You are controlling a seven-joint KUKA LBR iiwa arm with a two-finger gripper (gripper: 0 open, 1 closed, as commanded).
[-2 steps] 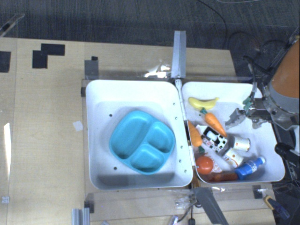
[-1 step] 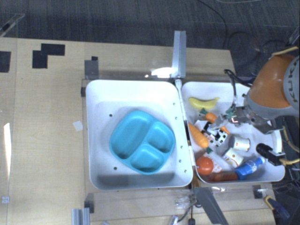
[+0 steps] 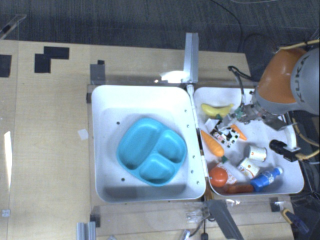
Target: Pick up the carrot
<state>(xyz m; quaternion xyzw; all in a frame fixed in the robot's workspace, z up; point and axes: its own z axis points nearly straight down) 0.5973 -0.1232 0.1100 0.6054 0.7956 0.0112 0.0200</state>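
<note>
The carrot (image 3: 212,143) is an orange tapered piece lying at a slant near the left wall of the right bin (image 3: 295,186). My gripper (image 3: 237,117) hangs over the upper middle of that bin, above and to the right of the carrot and apart from it. It sits just above a black-and-white checked item (image 3: 228,134) and beside a yellow banana (image 3: 216,110). Nothing shows between the gripper and the carrot.
The right bin also holds a small orange piece (image 3: 240,133), a white cup (image 3: 257,154), a blue-and-white bottle (image 3: 261,177), a red tomato (image 3: 218,175) and a red sausage (image 3: 238,188). A blue divided plate (image 3: 131,146) lies in the left bin (image 3: 100,134).
</note>
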